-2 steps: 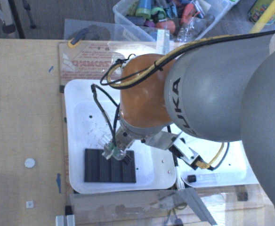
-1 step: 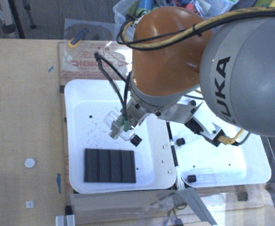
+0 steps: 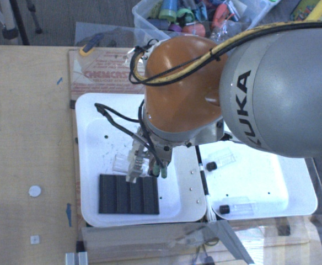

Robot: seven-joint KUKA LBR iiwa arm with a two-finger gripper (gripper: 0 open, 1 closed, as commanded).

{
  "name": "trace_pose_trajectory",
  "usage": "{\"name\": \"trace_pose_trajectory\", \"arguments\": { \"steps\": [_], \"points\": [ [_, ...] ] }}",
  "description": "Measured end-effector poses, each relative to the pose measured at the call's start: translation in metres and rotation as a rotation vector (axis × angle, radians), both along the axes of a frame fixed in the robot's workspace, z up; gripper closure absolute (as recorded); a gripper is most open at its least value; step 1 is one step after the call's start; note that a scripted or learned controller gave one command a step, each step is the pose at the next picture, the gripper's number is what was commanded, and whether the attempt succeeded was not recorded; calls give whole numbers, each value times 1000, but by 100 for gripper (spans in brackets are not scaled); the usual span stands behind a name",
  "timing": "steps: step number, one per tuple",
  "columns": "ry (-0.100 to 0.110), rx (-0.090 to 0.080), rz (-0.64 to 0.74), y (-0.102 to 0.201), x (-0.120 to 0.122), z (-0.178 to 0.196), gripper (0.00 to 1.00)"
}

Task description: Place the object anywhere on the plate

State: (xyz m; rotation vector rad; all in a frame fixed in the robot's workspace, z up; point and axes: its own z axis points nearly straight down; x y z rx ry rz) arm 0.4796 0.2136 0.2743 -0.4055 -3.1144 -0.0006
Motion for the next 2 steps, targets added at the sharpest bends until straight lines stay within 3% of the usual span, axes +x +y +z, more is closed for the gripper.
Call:
{"name": "trace_pose_trajectory", "arguments": {
  "steps": [1, 2],
  "points": [
    [-3, 2, 235, 11, 86, -118, 100],
    [-8, 3, 569, 12, 76, -4, 100]
  ]
}}
